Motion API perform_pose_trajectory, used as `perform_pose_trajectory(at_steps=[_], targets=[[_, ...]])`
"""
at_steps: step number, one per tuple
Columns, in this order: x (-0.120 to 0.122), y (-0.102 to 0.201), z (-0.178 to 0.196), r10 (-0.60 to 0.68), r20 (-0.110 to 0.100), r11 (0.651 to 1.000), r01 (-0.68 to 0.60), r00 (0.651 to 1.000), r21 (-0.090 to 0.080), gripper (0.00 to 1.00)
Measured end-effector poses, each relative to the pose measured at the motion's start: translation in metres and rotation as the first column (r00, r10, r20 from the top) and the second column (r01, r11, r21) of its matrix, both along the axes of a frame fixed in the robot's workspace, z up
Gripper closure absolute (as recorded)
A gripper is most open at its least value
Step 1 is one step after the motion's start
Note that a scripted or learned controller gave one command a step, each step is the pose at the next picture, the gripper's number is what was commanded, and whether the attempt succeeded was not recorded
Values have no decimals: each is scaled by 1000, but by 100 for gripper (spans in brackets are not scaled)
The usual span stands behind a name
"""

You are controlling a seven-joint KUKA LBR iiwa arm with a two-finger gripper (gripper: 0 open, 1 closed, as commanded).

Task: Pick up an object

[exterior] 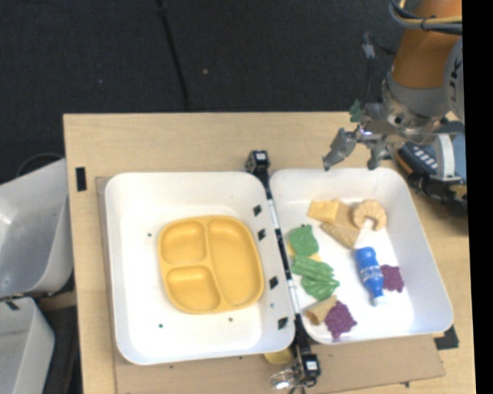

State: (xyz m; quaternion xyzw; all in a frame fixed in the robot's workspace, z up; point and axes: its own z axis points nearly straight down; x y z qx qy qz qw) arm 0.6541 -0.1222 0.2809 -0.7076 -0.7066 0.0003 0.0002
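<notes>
Camera view, looking down at a slant on the surface [179,126]: the arm [423,57] reaches in from the right and holds the claw [356,152] over the far rim of the right bin [430,250], its two fingers spread apart with nothing between them. The stage appears to be the approach, before any grasp; no object is yet lifted. The candidate objects all lie in the right bin: a yellow wedge [325,210] and a tan ring-shaped piece [370,214] nearest the claw, a blue bottle [369,274] toward the middle, green leafy pieces [311,262] along the divider side, and two purple clusters [339,318] toward the near edge. The next move probably calls for choosing one target, bringing the open claw down over it and closing squarely. The crowding is the likely hindrance: the wedge, the ring and a tan stick between them touch or overlap, and one purple piece lies against the bottle, so a descent may strike a neighbour. The left bin [138,333] holds a yellow divided tray [210,262], well apart from the claw.
</notes>
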Motion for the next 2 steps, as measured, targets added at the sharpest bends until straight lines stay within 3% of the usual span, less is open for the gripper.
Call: perform_pose_trajectory(at_steps=[1, 2], targets=[[1, -1, 9, 3, -1, 1000, -3, 1000, 0, 100], [-18, 64, -38, 8, -6, 1000, -8, 1000, 2, 100]])
